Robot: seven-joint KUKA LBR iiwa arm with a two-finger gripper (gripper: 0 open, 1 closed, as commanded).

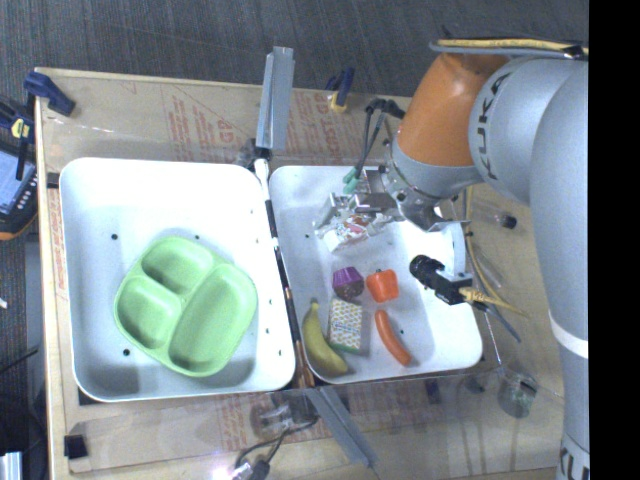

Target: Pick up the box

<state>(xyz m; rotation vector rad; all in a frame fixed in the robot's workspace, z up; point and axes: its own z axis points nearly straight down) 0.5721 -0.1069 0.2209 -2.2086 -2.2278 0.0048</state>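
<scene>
White plastic, two shallow bins sit side by side on a wooden bench (150, 118). The left bin (100, 208) holds a green divided plate (185, 308) near its bottom-right corner. The right bin (440, 333) holds the rest. The box (347, 326), small and patterned, lies flat by the bin's bottom edge. It is just beside a banana (322, 340) on its left and near what looks like a carrot (393, 336) on its right. A purple item (347, 282) sits just above it, with an orange one (382, 286) alongside. The grey arm (520, 118) reaches in from the right, and its gripper (372, 200) hangs over the bin's top edge, well apart from the box. It is right at a crumpled silvery wrapper (345, 223), but whether they touch is unclear. The wrist hides the gripper, so I cannot tell how far open it is or whether it holds anything. The box looks untouched, so the pick seems not yet begun. The close neighbours leave little room beside the box, so a descent there likely needs care.
</scene>
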